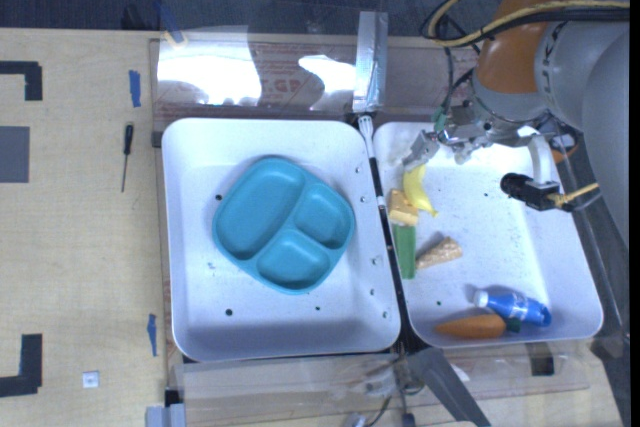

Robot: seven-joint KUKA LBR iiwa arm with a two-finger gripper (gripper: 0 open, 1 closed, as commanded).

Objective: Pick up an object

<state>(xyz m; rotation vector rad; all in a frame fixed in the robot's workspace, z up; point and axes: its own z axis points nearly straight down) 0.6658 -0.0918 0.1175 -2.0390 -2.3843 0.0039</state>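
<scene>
Objects for picking were seen in the right white bin (575, 260). Left of that bin, a blue divided plastic plate (284, 223) lay in the left white bin (190, 245). Inside the right bin were found a blue plastic bottle (512, 306), an orange carrot (472, 326), a green stick (405, 250), a yellow banana (417, 190) and a tan wedge (439, 253). The gripper (428, 143) was held over its far left corner; its state could not be told.

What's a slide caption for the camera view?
Gripper poised over the right bin near a banana; blue divided plate in left bin.
</scene>
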